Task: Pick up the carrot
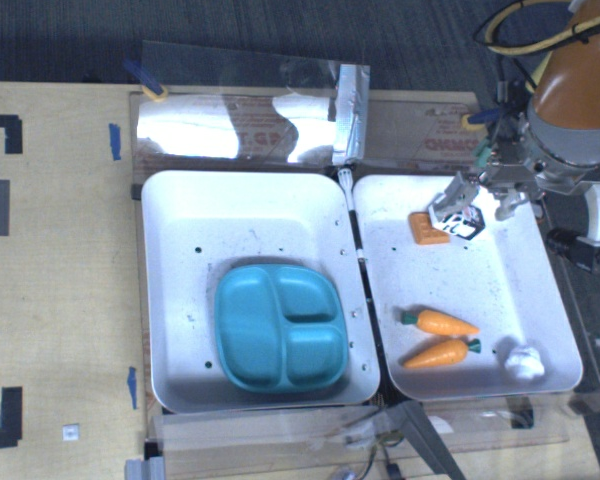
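You can't read the gripper clearly: its fingertips blur against a black-and-white patch at the tip, so whether the jaws are wide or narrow cannot be told, and nothing can be seen between them. Most of the arm is cut off at the upper right; you see the orange band and grey wrist, with yellow and black cables looping above. The gripper hangs over the far part of the right bin, just beside a small orange block; contact with it can't be made out. Two carrots lie in the near part of that bin, well apart from the gripper: the upper carrot points its green end left, the lower carrot points its green end right, and the two are close together, nearly touching. A small white crumpled lump sits in the bin's near right corner; what it is can't be told. The left bin holds a blue divided plate toward its near side. Behind the bins runs a glossy strip with glare, and a metal bracket stands above the seam. The bench is pale wood with black tape marks and blue tape bits; dark floor lies beyond.
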Controlling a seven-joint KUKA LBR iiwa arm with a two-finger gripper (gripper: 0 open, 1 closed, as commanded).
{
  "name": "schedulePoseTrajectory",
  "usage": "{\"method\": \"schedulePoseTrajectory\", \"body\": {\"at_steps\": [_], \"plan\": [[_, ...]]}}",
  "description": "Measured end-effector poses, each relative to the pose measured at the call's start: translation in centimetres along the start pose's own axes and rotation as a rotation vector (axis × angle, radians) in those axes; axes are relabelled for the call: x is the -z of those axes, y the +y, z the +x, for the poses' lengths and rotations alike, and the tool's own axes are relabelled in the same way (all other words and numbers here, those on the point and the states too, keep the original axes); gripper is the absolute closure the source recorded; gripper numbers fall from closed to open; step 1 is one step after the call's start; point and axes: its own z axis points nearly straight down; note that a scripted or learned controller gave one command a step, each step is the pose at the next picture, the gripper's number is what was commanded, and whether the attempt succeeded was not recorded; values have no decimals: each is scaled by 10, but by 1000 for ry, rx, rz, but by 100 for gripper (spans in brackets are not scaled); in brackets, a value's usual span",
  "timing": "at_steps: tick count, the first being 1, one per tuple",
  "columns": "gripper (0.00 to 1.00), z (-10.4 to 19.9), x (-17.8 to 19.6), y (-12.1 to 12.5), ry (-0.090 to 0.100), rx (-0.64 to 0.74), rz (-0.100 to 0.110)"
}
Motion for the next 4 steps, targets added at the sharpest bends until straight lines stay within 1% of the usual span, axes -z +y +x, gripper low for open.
{"method": "schedulePoseTrajectory", "body": {"at_steps": [1, 2, 3, 4], "plan": [[0, 12, -89, -82, 0, 77, 5], [0, -27, -183, -100, -1, -64, -7], [100, -27, -172, -99, -2, -65, -12], [100, 44, -49, -87, 1, -77, -7]]}}
